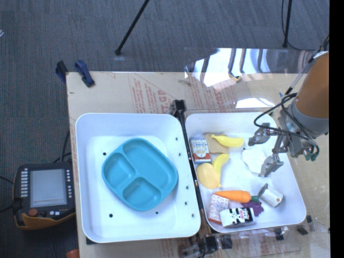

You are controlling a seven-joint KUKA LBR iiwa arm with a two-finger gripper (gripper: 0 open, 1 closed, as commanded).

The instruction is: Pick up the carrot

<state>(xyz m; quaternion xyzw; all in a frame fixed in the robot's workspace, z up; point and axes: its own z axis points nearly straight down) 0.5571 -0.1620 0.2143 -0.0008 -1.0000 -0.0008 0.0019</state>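
The carrot [233,196] lies flat in the right bin [294,188] near its front, orange, with its dark leafy end pointing right. My gripper [264,152] hangs above the bin's right-middle, up and to the right of the carrot and apart from it. Its two fingers [269,165] stand open with nothing between them. The arm's orange band [316,87] rises at the right edge.
Around the carrot are a white cup [271,198], a black-and-white carton [237,215], a red-and-white packet [217,205], a yellow pear shape [207,174], a banana [228,141] and a small carton [200,148]. A blue divided plate [140,173] sits in the left bin [90,144].
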